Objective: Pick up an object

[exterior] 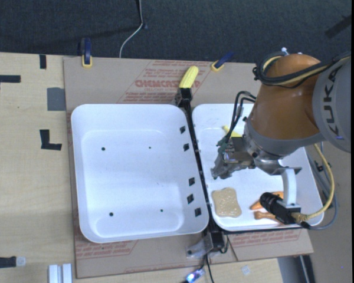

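My gripper [222,165] hangs low inside the right bin [207,118], near its left wall, under the grey arm with its orange band. A tan, rough-textured flat piece [226,202] lies on the bin floor just below the gripper, apart from it. An orange object [265,208] rests at the bin's front right, partly hidden by a black cylindrical part of the arm. A bit of yellow-green object [233,132] peeks out beside the wrist, mostly hidden.
The left bin [130,170] sits beside the right one, split off by a black divider with clips [192,152]. A yellow-handled clamp [187,81] holds the far end of the divider. Cables loop around the arm at right.
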Controlling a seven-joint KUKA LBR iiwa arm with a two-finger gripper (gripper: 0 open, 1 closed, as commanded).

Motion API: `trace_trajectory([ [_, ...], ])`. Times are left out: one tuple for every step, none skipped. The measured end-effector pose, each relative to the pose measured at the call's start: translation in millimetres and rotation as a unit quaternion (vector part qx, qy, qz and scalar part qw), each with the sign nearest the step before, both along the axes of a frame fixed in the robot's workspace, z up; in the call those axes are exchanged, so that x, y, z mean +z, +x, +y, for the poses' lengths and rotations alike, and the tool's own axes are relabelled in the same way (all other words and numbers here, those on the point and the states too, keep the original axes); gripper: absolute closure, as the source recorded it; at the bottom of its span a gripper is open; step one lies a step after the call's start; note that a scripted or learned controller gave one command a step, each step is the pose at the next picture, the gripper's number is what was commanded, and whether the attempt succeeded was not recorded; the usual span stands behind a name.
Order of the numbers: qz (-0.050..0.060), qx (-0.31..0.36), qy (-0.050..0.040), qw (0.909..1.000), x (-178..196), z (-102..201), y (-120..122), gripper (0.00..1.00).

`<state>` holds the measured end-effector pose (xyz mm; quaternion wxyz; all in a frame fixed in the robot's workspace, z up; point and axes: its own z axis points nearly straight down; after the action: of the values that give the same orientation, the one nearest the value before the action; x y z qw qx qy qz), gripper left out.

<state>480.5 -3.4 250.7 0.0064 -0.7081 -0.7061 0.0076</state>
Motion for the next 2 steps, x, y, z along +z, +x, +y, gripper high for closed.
trace_trajectory([
  [-0.008,0.003,0.0013,1.0000,18.4,2.5,2.7,1.00],
  [-0.007,-0.002,-0.0005,1.0000,-11.5,-66.2,1.8,1.00],
])
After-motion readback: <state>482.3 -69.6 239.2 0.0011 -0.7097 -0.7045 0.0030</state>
